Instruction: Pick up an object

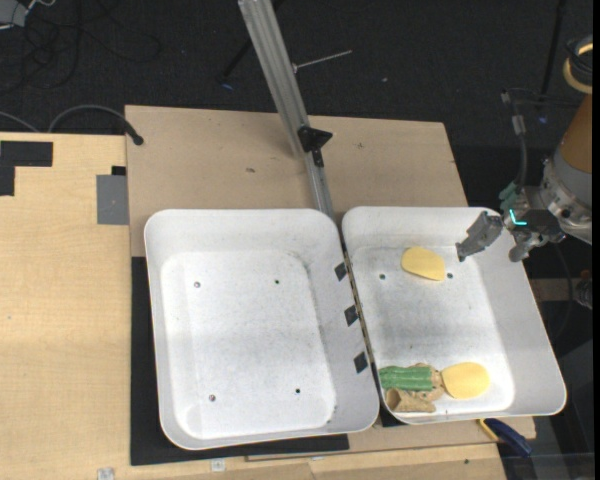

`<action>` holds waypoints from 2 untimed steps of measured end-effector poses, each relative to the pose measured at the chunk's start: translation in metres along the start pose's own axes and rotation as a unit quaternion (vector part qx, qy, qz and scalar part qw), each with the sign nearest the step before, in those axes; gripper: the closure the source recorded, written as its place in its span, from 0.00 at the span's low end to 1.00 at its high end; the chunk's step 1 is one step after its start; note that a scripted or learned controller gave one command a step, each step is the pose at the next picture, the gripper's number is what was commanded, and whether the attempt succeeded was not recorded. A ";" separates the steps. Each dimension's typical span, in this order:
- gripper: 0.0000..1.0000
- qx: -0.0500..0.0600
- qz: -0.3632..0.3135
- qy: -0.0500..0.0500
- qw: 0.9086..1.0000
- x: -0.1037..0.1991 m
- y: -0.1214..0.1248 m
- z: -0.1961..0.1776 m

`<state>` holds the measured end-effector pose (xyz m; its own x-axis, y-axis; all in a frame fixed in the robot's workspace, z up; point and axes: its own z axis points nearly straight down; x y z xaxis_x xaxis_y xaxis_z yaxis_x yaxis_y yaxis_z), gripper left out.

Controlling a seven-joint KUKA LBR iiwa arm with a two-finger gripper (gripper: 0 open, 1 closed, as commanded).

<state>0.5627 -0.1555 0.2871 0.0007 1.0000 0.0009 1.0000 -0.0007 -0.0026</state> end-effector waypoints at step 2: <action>0.00 0.003 0.000 0.001 1.000 0.001 -0.003 0.109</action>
<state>0.5595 -0.1542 0.1785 0.0006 1.0000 0.0022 1.0000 -0.0006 -0.0080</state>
